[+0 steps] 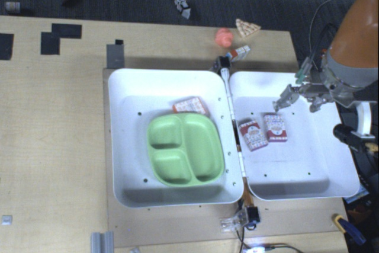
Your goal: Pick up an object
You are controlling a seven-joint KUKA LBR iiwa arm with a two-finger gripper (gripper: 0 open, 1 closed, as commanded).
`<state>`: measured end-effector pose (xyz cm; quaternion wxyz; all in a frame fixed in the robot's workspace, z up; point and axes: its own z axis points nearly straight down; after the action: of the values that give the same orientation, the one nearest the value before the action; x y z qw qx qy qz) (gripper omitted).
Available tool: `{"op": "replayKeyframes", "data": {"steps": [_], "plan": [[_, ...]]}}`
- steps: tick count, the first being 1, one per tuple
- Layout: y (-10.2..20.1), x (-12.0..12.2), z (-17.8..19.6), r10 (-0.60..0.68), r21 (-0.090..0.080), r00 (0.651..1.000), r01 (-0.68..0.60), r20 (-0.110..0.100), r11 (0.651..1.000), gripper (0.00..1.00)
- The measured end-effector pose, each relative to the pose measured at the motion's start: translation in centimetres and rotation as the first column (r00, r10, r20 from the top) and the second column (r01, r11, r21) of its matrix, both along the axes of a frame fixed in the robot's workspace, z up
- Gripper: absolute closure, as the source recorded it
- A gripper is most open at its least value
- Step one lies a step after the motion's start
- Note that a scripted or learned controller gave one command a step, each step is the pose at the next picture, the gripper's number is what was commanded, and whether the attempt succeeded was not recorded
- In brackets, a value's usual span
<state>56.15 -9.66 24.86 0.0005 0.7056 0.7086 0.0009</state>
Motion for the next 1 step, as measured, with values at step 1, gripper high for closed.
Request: {"op": "replayKeyframes", "data": {"steps": [1], "plan": [[-2.06,1.72,-11.95,-0.002,0.000,1.000,0.002,-0.002,1.000,0.00]]}}
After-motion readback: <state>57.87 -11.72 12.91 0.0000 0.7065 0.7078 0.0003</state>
